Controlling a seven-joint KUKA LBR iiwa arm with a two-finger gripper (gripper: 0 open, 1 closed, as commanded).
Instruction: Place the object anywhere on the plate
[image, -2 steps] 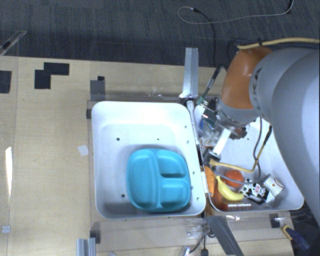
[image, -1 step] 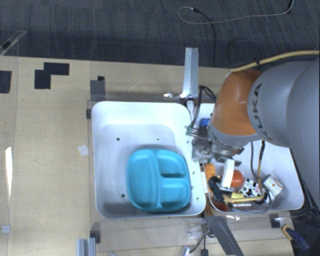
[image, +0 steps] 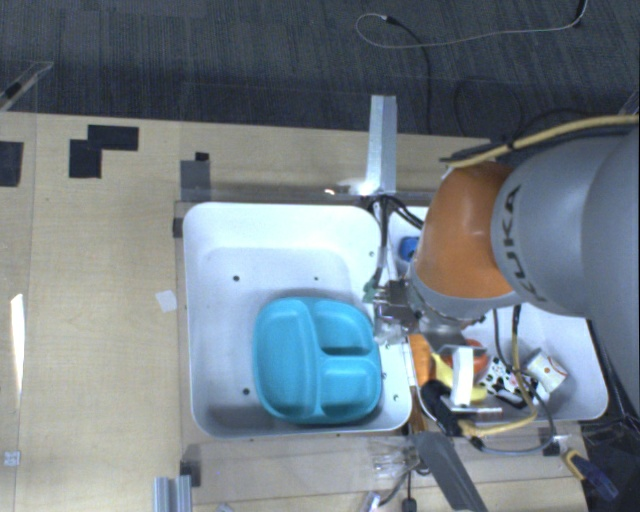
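Blue and moulded into compartments, the plate (image: 318, 358) sits in the left bin (image: 205, 290), across the shared wall and to the view-left of the gripper (image: 443, 348), which hangs low over the near-left part of the right bin (image: 592, 392). The arm's (image: 560, 230) orange band and grey body cover most of that bin and the gripper's working end, so I cannot tell whether it is open, closed, or clamped on anything. No object can be confirmed in its hold. The likeliest candidate for the task's object is a small orange piece (image: 420, 357) just beside the gripper on its plate-ward side, close against the dividing wall. It seems to run lengthwise toward the view's bottom edge, though too little of it shows to be sure. A red item (image: 479, 358) lies just on the gripper's other side, and a blue item (image: 407, 248) lies beyond it toward the view's top. The move turns on one direction. Once an object is secured, the carry goes straight view-left over the wall, and the plate's nearest compartments begin just past it.
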